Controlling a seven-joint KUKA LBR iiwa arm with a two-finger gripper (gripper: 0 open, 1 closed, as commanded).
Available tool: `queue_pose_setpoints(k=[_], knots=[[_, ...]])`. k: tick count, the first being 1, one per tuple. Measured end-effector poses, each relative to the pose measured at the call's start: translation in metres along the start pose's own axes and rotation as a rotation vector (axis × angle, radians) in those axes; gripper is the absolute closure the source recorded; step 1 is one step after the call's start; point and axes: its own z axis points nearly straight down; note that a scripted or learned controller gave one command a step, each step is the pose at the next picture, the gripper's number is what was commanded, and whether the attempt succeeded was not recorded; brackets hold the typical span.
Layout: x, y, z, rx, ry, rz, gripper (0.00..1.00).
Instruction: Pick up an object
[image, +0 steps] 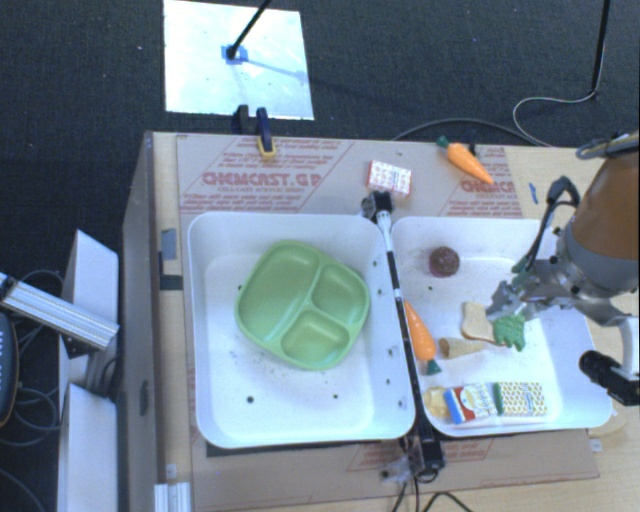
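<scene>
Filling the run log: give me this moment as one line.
arm: over right bin | pincer: above green toy and toast | lift: not seen | tray: left bin

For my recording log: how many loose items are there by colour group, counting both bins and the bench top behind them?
Orange carrots: 2, one in the right bin, one on the bench
Green: 2, divided plate, leafy piece
Brown or tan: 2, round piece, toast slice
Printed packs: 2, bin pack, bench pack
Total: 8
</scene>
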Motion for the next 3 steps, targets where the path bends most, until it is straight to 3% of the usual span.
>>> queue_pose_setpoints(k=[1,2,3], knots=[[0.05,-0.016,-0.034,0.001,0.001,-0.001,1.0],[0.052,-0.016,-0.022,0.002,0.0,0.001,1.0],[0.079,-0.015,-0.035,0.001,0.001,-0.002,1.0]])
